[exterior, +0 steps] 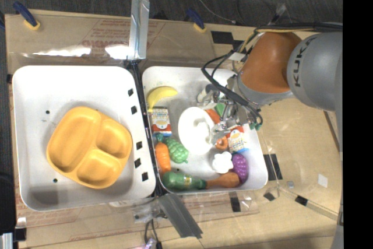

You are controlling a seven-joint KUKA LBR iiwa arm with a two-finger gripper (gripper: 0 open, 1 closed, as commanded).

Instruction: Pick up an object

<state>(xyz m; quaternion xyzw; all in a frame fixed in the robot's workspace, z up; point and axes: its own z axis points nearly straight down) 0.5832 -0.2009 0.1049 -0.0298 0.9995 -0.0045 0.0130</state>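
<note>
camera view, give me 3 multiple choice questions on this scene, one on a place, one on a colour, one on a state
1. Where does the yellow divided plate lie?
A. in the left bin
B. in the right bin
C. on the bench outside the bins

2. What colour is the banana at the far left corner of the right bin?
A. purple
B. yellow
C. green

3. How does the gripper stand to the right bin?
A. parked over the left bin
B. lifted well clear of both bins
C. down among the toys in the right bin

Answers:
1 A, the plate rests on the floor of the left bin.
2 B, the banana is plainly yellow.
3 C, the wrist hangs over the right bin, with the gripper amid the toys beside the white plate.
</note>
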